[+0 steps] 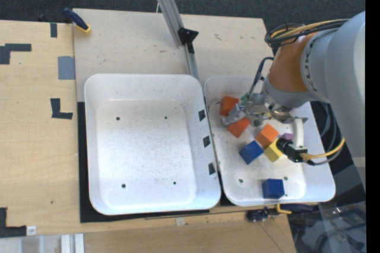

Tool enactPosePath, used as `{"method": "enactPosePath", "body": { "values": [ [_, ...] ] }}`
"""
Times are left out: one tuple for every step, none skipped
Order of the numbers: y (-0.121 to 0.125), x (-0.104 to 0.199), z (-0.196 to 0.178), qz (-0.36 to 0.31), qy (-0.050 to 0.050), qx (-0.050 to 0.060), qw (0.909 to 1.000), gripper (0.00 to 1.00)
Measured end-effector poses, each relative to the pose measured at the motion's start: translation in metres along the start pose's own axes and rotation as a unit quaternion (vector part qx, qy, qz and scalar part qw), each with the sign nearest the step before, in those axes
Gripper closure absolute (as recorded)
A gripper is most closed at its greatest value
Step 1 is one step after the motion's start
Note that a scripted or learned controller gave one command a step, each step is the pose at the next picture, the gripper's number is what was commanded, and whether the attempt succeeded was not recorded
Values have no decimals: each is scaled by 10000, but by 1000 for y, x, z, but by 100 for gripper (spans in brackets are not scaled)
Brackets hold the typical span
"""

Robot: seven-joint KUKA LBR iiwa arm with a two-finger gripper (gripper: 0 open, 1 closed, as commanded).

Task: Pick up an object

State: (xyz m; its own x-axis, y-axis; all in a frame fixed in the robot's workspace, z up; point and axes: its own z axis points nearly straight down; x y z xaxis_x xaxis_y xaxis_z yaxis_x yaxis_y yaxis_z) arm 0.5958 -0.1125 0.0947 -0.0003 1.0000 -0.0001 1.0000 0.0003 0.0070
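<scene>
Bulky grey arm point(344, 62), orange band point(288, 70) above wrist, yellow and black cables point(297, 29), small metallic gripper point(237, 117)

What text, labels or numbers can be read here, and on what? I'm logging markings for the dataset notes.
None can be read. The blocks in the right bin, the left bin, the arm and the gripper show no legible writing. The dark tape pieces on the bench are plain shapes, not letters.

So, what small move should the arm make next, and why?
Probably lower the pincer a little onto the orange block just beneath it in the right bin. That block lies nearest; no block shows between the fingers yet.
</scene>
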Motion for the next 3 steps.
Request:
{"method": "enactPosePath", "body": {
  "values": [
    [0,1,-10,-14,7,15,10000,100],
    [-1,12,-64,-12,1,19,10000,100],
    [10,15,-113,-10,-1,18,10000,100]
  ]
}}
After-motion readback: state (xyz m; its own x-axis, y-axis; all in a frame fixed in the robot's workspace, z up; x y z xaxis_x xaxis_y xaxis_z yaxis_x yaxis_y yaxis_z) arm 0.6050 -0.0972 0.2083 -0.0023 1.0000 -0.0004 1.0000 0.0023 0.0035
